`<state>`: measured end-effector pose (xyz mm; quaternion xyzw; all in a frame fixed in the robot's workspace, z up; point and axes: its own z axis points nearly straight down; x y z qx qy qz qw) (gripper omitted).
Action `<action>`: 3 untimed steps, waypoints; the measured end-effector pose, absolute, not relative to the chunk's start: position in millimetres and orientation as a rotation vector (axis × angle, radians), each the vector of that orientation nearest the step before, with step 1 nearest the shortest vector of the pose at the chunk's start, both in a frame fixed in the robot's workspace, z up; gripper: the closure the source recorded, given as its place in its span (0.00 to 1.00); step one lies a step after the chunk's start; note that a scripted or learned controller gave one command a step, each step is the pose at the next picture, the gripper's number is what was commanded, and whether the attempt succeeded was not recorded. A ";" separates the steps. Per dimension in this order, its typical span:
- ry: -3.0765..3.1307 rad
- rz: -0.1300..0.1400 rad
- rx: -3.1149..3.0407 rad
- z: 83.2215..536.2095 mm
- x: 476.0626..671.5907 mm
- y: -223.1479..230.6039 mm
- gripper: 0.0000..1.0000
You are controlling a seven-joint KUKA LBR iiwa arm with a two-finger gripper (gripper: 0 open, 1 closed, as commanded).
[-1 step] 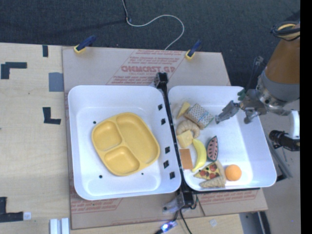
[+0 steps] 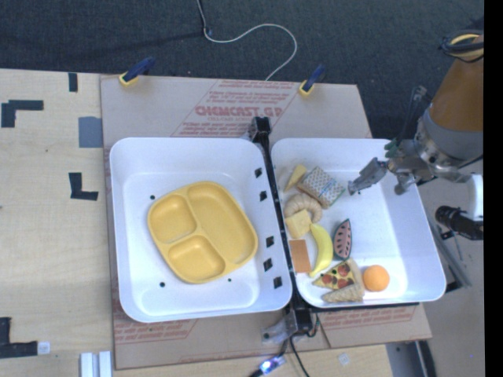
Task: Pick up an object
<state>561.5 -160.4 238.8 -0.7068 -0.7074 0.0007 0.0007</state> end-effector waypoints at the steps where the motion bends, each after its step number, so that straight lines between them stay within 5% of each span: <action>1: -2.220 0.007 -2.215 176.6 561.9 -152.2 0.00; 3: -2.223 0.003 -2.219 83.3 560.0 -146.9 0.00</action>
